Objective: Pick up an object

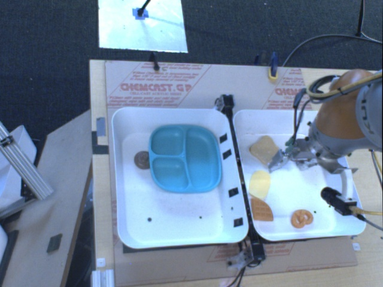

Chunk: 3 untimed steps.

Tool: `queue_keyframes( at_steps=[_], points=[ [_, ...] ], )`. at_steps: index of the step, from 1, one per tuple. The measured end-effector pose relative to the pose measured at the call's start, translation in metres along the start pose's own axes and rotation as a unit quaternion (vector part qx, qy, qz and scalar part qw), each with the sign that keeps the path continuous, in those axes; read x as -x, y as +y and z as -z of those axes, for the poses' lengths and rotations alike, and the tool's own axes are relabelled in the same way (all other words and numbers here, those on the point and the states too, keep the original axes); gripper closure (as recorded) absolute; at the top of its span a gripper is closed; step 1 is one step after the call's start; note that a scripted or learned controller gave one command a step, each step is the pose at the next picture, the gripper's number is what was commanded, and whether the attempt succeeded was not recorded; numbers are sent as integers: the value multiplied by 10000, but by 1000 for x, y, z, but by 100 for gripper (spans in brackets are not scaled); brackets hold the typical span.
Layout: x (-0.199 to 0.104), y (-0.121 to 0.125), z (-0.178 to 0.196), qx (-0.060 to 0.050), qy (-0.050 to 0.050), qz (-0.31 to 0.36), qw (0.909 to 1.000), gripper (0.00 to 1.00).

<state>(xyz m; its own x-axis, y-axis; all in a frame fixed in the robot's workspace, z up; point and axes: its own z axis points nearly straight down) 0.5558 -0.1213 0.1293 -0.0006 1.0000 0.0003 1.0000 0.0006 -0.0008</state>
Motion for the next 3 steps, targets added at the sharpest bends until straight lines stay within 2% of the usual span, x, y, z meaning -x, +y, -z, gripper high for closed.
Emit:
queue_keyframes(
  at_steps=[1,3],
  points=[
    [0,1,13,19,-7,2,10000,100],
    [-9,12,127,45,-10,23,10000,100]
  ],
)
